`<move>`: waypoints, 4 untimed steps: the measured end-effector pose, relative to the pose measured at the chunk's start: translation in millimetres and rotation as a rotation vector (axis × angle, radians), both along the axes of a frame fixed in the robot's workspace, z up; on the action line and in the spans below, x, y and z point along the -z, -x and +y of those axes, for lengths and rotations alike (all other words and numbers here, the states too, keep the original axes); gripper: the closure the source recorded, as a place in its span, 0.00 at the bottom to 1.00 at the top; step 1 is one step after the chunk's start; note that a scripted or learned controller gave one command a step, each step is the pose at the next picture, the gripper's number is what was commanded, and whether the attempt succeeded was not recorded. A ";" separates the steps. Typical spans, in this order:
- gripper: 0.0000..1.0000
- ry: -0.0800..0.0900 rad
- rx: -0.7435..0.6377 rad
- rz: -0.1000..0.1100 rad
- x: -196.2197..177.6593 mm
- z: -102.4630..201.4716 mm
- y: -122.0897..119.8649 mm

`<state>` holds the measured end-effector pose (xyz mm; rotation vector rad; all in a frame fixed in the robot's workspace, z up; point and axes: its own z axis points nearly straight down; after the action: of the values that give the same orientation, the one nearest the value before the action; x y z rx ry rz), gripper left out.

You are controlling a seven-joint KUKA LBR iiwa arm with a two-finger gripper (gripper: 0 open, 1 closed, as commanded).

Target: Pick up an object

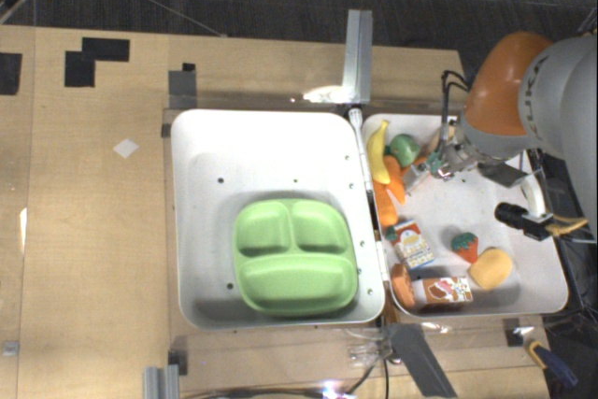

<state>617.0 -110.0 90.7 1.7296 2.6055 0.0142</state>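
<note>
Desk (93, 248) carries two bins side by side. Left bin (206, 154): one divided tray (294, 254), toward the front. Right bin (542, 280): banana (377, 151) and carrot (393, 180) along left wall; cartons (412, 244) and strawberry (464, 246) nearer front.

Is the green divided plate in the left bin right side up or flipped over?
Right side up. The green plate shows its three recessed compartments facing the camera, lying flat on the left bin floor.

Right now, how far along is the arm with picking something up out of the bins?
Nothing looks picked yet. The yellow banana, green round toy, orange carrot, small cartons, strawberry and yellow lemon-like piece all lie in the right white bin; the green divided plate sits in the left. In hand: the pincer is low beside the green toy. Left: grasp and lift.
</note>
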 end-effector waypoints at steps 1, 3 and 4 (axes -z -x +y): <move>0.00 0.000 -0.001 0.010 -45.3 -6.4 38.4; 1.00 0.001 -0.044 -0.002 -13.1 10.2 -23.8; 0.00 0.011 -0.036 -0.007 -14.6 2.1 -23.9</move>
<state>641.0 -108.0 105.3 1.6763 2.6260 0.0059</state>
